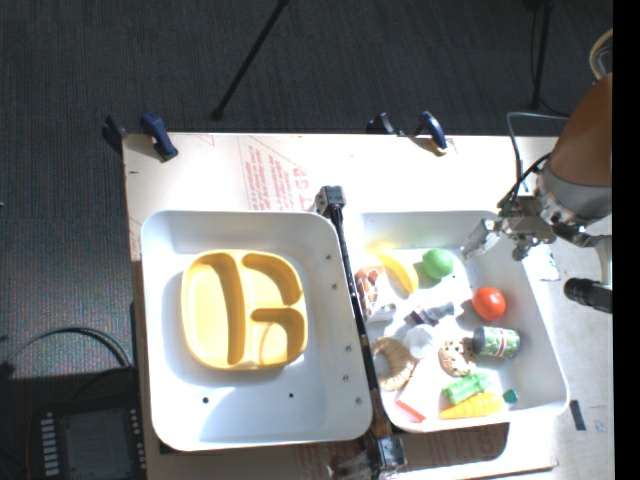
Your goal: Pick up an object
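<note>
— Pincer (505, 230): where is it held, and in what state?

— It is seen over the right bin's (545, 313) upper right rim, above the toys; whether it is spread or clenched cannot be told.

— What should be aimed for?

— The red ball (489, 302), lying apart near the right wall, is judged easiest; a straight descent is advised, the green ball (437, 263) being avoided.

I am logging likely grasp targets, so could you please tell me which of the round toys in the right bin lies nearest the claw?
The green ball, toward the bin's far side; the red ball sits further toward the near side.
</note>
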